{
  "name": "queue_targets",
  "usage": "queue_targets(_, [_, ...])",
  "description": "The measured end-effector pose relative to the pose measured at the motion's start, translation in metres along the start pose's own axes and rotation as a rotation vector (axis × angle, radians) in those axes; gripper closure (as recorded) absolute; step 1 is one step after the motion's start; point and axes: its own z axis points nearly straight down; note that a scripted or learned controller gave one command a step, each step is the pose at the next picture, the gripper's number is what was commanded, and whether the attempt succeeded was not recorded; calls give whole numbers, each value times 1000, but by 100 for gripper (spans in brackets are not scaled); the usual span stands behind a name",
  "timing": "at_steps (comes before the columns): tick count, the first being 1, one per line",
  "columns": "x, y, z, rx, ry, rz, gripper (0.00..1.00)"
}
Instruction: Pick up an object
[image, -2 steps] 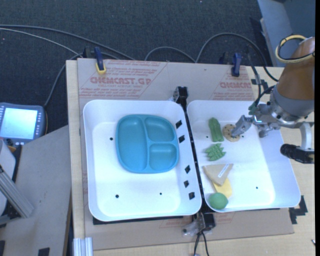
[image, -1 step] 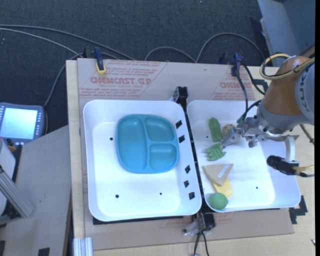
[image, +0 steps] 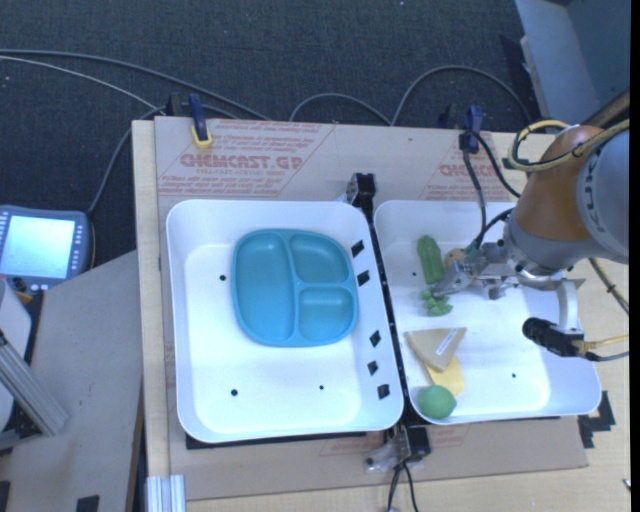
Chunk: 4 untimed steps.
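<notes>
The grey arm (image: 590, 190) is running off the picture's right edge, its bulk hiding the right bin's (image: 500, 405) far right corner. The gripper (image: 452, 278) is showing too small to read its fingers.

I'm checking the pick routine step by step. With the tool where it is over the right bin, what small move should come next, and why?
Probably a short drop straight down with a slight shift toward the green vegetable. The tool sits right beside its lower end in the right bin, and nothing shows between its fingers. The wedge and green ball lie farther off, near the bin's front corner.
</notes>
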Motion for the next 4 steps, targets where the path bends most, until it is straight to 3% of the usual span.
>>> queue_targets(1, [1, 3, -15, -11, 0, 0, 100])
queue_targets(2, [-5, 1, -61, -2, -4, 0, 100])
queue_targets(4, [-12, -3, -174, -6, -5, 0, 100])
